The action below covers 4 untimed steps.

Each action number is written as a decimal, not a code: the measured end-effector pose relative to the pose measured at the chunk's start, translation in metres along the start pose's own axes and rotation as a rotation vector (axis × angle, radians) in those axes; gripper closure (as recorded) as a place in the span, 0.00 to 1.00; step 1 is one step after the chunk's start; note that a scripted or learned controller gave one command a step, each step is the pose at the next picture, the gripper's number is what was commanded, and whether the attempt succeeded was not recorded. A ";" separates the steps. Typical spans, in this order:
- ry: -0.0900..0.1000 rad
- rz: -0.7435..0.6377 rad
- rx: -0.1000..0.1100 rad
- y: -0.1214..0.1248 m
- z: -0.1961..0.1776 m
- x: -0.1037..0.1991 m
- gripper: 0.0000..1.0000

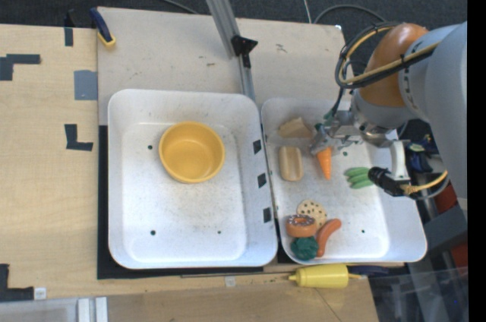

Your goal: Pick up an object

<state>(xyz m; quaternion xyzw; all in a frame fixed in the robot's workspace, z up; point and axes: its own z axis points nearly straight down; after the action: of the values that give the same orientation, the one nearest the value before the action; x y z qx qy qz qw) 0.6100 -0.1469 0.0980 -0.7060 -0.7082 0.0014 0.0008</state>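
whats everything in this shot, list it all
bowl: 1, yellow, left bin
left bin: 1, white, bench
right bin: 1, white, beside the left bin
carrot: 1, orange, right bin, under the gripper
bread pieces: 2, tan, right bin's upper left
green item: 1, right bin's right side
toy food cluster: several, mixed colours, right bin's near edge
bottle: 1, yellow, bench by the right bin
gripper: 1, grey, over the carrot

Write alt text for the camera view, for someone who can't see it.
A grey robot arm's gripper hangs over the right bin, just above a toy carrot among other toy foods. The left bin holds a yellow bowl.
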 end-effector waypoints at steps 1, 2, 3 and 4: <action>0.001 0.002 -0.005 -0.002 -0.043 0.003 1.00; -0.001 0.002 -0.008 -0.006 -0.105 0.005 1.00; -0.001 0.001 -0.008 -0.006 -0.158 0.005 1.00; 0.001 -0.002 -0.001 -0.004 -0.143 0.056 1.00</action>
<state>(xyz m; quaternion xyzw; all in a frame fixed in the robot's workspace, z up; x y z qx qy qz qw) 0.6059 -0.0909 0.2410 -0.7051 -0.7091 0.0004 0.0009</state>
